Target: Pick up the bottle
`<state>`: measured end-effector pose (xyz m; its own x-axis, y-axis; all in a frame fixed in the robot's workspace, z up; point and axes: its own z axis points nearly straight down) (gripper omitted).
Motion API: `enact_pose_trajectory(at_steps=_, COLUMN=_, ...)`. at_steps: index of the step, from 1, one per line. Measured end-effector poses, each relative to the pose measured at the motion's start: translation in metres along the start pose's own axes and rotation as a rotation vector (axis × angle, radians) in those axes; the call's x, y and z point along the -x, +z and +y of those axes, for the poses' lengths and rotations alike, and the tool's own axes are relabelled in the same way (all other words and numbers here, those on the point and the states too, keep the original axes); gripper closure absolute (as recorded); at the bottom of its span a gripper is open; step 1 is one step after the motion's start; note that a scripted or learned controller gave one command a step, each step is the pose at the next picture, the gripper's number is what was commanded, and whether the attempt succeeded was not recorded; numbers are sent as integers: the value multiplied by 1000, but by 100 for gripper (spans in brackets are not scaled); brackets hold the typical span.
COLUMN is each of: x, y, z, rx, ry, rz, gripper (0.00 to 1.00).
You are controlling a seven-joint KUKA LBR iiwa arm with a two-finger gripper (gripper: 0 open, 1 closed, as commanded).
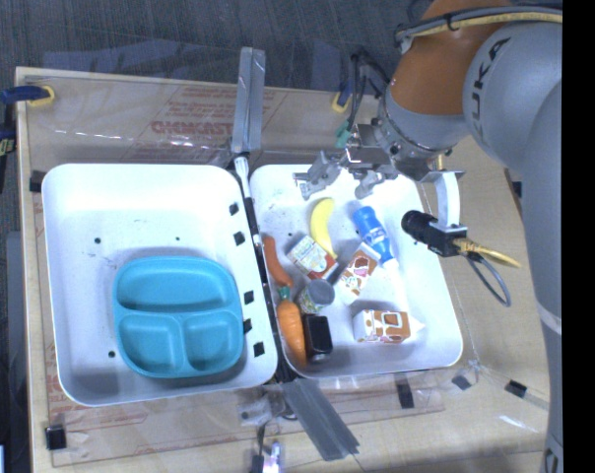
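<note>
The bottle [371, 233] is blue with a white label and lies on its side in the right bin [441, 294], just right of a yellow banana [322, 225]. My gripper [350, 173] hangs over the bin's far end, slightly above and left of the bottle's top. Its fingers are spread open and hold nothing. The grey arm with its orange band comes in from the upper right.
Around the bottle lie a small printed carton [356, 269], a brown and white carton [381, 325], a silver packet [307, 254], a grey scoop [320, 290], a carrot [291, 329] and a black block [319, 335]. A blue divided tray [179, 315] sits in the left bin [56, 264].
</note>
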<state>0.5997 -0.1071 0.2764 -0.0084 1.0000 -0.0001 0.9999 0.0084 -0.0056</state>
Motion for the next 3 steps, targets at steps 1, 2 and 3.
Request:
enact_pose_trajectory(at_steps=1, x=88, y=69, z=-2, rx=-1, ry=136, rz=0, gripper=0)
enact_pose_trajectory(at_steps=2, x=75, y=54, z=6, rx=1, ry=270, rz=0, gripper=0)
enact_pose_trajectory(at_steps=3, x=95, y=95, z=7, rx=0, ry=309, rz=0, gripper=0)
